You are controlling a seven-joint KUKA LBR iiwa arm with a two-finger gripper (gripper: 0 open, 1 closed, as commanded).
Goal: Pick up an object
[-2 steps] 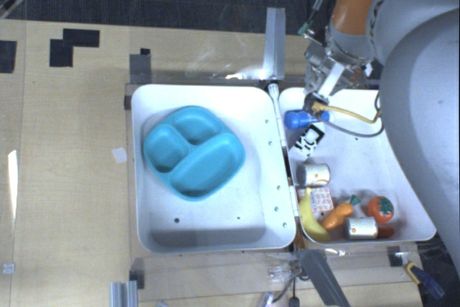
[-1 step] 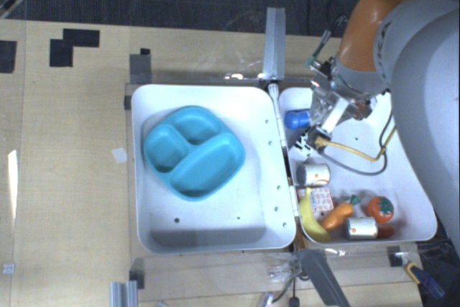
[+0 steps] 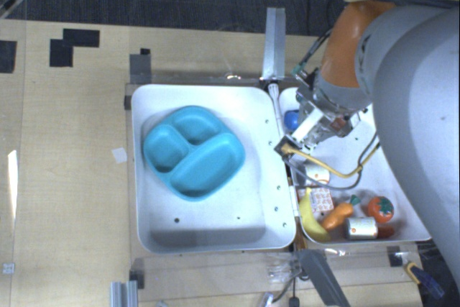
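The right bin point(image 3: 357, 154) holds several small things along its near edge. A yellow banana point(image 3: 308, 216) lies at the near left corner, with an orange carrot point(image 3: 338, 214) across it. Beside them are a white cylinder point(image 3: 361, 228), a red and green tomato-like thing point(image 3: 379, 208) and a small white pack with red dots point(image 3: 321, 198). A blue ball point(image 3: 291, 119) sits at the bin's far left, next to the divider. My gripper point(image 3: 314, 139) hangs over the left part of this bin, just right of the blue ball and above the near-edge pile. Nothing shows held in it.
The left bin point(image 3: 215, 230) holds a blue divided plate point(image 3: 192, 150) at its centre-left. A metal post point(image 3: 274, 47) stands at the far end of the divider between the bins. The grey arm covers the right bin's right side.
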